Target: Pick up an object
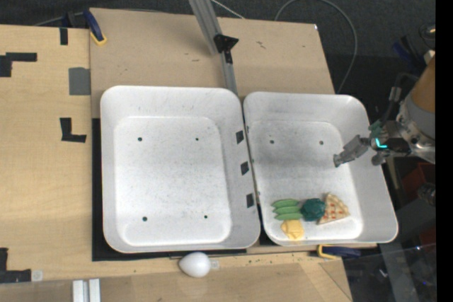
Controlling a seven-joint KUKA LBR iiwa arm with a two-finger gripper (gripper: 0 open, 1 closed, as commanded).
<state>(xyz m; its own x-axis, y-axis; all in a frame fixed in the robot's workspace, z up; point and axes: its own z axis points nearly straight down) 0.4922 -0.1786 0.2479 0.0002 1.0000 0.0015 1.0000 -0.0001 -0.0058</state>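
Several small toys lie clustered at the front of the right bin (354, 109): a green pea pod (286, 206), a dark green broccoli-like piece (312, 208), a pizza slice (333, 209) and a yellow piece (292, 228). My gripper (352, 151) hangs over the right bin's right side, behind and to the right of the cluster and apart from every toy. Nothing shows in its grasp.
The left bin (113, 152) sits beside the right one, with a ridge between them. A white egg-shaped object (195, 264) lies outside the bins at the bench's front edge. A grey metal pole (202, 0) slants in from the top toward the bins' junction.
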